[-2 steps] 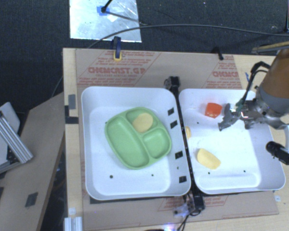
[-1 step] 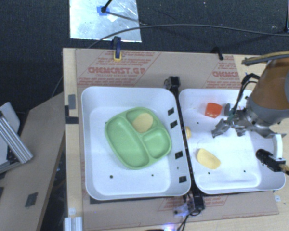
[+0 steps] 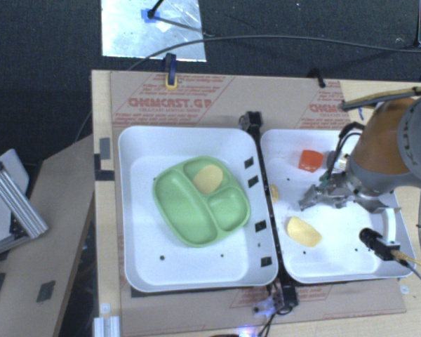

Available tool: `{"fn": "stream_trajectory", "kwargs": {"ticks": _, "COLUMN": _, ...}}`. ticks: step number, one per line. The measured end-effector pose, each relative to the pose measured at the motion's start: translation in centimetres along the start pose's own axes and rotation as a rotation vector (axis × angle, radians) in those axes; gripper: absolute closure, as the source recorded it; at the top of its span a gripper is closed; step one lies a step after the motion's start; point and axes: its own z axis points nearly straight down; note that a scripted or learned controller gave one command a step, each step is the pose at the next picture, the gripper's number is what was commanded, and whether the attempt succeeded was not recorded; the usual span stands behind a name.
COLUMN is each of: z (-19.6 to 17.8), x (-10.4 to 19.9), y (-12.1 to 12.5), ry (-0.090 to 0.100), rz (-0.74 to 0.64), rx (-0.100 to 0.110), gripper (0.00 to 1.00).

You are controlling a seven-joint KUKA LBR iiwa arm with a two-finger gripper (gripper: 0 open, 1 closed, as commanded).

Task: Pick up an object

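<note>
Fingers [image 3: 310, 201] blur together above the yellow piece [image 3: 303, 232], grip unreadable.

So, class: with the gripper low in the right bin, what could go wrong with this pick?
1. The gripper sits between the orange block and the yellow piece, so it may close on nothing.
2. It is close to the divider between the bins and might bump it.
3. The rounded yellow piece could slip out.
</note>
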Motion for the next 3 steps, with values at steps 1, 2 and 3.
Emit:
{"fn": "stream_trajectory", "kwargs": {"ticks": 1, "z": -1.4, "x": -0.1, "y": 0.2, "ry": -0.002, "rz": 0.001, "rx": -0.007, "gripper": 1.00}}
{"fn": "stream_trajectory", "kwargs": {"ticks": 2, "z": -5.8, "x": -0.5, "y": 0.1, "ry": -0.003, "rz": 0.001, "rx": -0.009, "gripper": 1.00}}
{"fn": "stream_trajectory", "kwargs": {"ticks": 3, "z": -12.3, "x": -0.4, "y": 0.4, "ry": -0.003, "rz": -0.004, "rx": -0.012, "gripper": 1.00}}
